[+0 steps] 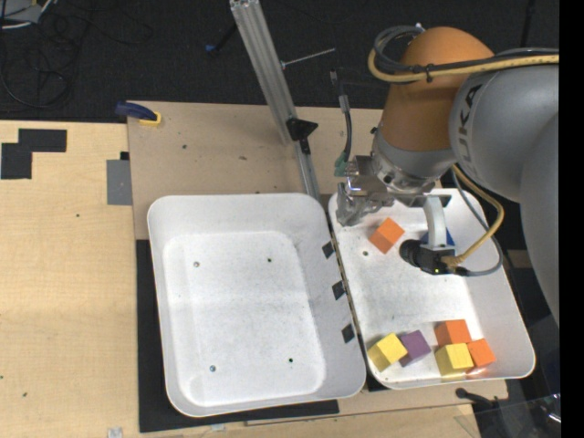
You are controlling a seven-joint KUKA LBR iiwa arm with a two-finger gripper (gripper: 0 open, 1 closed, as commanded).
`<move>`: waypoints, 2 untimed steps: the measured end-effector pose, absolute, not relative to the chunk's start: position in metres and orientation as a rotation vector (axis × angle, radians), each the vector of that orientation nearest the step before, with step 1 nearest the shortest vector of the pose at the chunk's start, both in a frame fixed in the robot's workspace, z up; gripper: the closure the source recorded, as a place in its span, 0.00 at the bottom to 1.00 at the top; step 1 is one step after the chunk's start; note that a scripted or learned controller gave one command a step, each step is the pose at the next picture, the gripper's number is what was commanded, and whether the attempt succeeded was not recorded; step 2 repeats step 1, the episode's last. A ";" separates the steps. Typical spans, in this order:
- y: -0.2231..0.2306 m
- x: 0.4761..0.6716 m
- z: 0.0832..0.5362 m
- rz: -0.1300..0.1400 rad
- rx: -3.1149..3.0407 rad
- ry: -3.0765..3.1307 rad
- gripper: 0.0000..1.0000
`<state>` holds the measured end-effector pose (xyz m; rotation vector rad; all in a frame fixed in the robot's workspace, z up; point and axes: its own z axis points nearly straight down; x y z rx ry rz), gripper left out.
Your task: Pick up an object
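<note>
We see the arm's jaws [358, 199] poised low over the far end of the right bin [511, 322], apparently lining up on the orange cube [387, 234] lying just beside them; whether they are parted we cannot tell. Well nearer the camera cluster a yellow cube [389, 350], purple cube [415, 344] and others. The left bin [173, 235] lies alongside on the counter [64, 272].

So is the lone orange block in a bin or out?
In. The orange block lies on the right bin's white floor, below the pincer.
</note>
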<state>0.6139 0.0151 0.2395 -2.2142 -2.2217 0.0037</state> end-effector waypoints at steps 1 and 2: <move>0.068 0.613 0.246 0.001 -2.214 -2.225 1.00; 0.068 0.613 0.246 0.001 -2.214 -2.225 1.00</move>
